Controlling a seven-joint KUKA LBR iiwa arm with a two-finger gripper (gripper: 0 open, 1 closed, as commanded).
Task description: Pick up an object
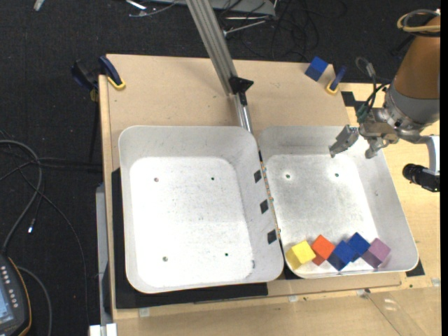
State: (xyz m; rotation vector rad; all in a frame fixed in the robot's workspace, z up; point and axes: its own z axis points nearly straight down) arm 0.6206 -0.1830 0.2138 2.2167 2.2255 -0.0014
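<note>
Several small blocks lie in a row along the near edge of the right bin (392,194): a yellow block (302,253), an orange block (323,248), a blue block (349,250) and a purple block (377,252). My gripper (358,144) hangs over the far right corner of that bin, well away from the blocks. Its two fingers are spread apart with nothing between them.
The left bin (187,205) sits beside the right one. A lone blue cube (317,68) rests on the bench behind the bins, next to a clamp. A metal pole (213,37) slants in from the top to the gap between the bins.
</note>
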